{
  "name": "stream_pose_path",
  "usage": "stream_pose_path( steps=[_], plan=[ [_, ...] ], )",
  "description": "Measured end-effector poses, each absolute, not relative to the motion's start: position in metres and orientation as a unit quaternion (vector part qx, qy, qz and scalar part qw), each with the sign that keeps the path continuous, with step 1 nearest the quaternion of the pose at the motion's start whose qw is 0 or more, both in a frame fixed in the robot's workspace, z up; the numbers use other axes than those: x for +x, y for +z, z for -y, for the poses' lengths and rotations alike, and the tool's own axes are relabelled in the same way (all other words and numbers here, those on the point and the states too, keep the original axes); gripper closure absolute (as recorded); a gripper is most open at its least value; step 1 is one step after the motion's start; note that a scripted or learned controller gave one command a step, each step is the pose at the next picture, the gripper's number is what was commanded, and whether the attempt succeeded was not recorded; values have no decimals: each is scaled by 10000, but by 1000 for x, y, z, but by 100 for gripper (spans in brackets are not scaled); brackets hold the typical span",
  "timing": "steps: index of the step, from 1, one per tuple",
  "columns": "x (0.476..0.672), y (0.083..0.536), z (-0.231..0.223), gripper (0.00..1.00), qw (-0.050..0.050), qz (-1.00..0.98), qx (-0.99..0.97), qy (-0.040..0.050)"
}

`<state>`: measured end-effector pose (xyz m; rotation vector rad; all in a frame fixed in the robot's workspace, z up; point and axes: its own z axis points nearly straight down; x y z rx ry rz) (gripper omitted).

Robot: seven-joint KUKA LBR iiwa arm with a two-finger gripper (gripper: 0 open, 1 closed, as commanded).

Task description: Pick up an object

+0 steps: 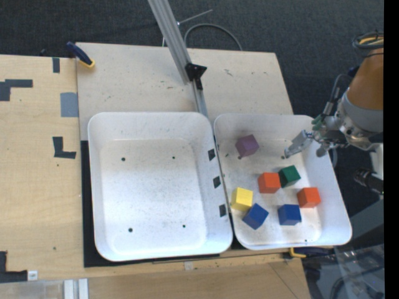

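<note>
Seven small blocks lie in the right shallow white bin (324, 229): purple cube (247, 145), two orange cubes (269, 182) (308, 197), green cube (289, 175), yellow cube (242, 198), two blue cubes (255, 216) (288, 214). No writing is readable. The gripper (298, 146) hovers right of the purple cube; whether its jaws are open, I cannot tell.

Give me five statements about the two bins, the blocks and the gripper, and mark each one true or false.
1. All the blocks lie in the right bin. True.
2. The purple block sits nearest the bench's front edge. False: it lies farthest back of all the blocks.
3. The green block touches an orange block. True.
4. The gripper holds the yellow block. False: the yellow block rests on the bin floor beside a blue block, away from the gripper.
5. Three blue blocks are present. False: there are two, the second beside the other orange block.
</note>
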<state>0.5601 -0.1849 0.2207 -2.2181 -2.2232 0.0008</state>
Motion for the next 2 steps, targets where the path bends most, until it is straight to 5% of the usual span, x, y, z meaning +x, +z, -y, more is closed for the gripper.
stream_pose_path(
  steps=[1, 2],
  plan=[
    [560, 221, 185, 0, 6, 7078, -7064, 1],
    [562, 159, 178, 0, 29, 7078, -7065, 21]
  ],
)
